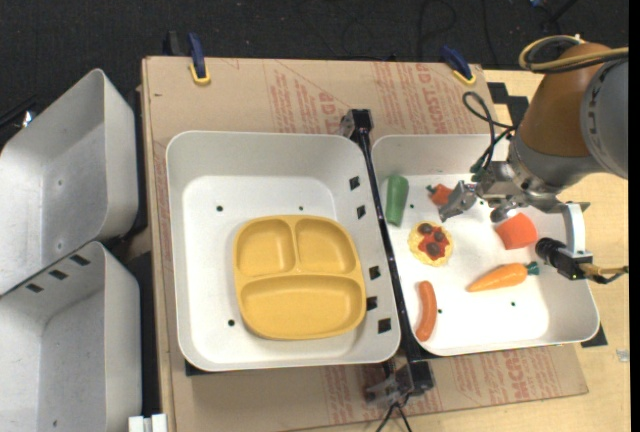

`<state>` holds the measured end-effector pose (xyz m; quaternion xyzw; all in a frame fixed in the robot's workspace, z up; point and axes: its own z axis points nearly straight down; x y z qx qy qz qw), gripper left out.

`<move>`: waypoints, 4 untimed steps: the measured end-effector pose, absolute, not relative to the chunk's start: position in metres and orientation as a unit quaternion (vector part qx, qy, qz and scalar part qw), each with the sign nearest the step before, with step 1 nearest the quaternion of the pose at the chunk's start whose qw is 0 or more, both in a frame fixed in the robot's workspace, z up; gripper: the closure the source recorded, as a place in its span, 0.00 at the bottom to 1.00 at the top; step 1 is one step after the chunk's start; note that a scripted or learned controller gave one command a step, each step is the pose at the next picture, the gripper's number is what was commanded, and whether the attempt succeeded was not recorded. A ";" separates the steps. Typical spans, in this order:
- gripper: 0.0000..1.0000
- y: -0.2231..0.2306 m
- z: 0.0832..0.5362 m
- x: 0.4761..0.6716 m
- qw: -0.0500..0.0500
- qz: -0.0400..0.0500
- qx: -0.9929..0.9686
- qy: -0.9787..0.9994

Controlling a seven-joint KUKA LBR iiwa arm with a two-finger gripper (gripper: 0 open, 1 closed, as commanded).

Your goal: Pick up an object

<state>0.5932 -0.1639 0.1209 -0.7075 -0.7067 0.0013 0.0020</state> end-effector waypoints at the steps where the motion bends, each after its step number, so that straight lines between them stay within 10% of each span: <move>1: 1.00 -0.164 0.134 0.595 -0.001 0.000 -0.707 -0.707; 4: 1.00 -0.169 0.255 0.608 -0.001 0.000 -0.706 -0.708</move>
